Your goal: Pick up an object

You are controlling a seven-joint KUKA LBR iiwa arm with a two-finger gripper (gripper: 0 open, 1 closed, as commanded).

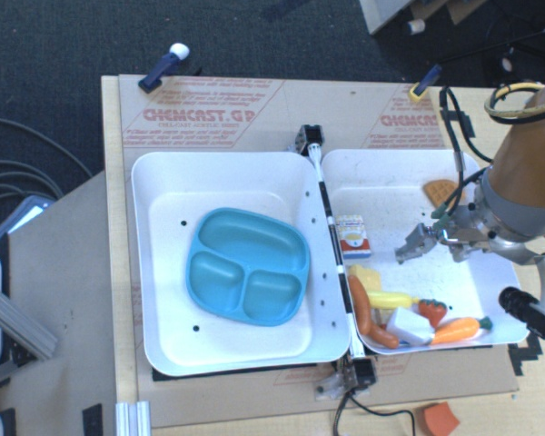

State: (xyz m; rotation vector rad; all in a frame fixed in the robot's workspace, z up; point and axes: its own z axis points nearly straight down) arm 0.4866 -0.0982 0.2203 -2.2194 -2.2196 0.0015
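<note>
Orange block [441, 418] foremost, bench [209, 116] printed seemingly "CHEMCAST GP"

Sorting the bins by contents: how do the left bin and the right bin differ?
The left bin holds a single blue divided plate; the right bin holds several small items, mostly piled at its near edge. The gripper is above the right bin, not the left bin. Both are shallow and white.
</note>
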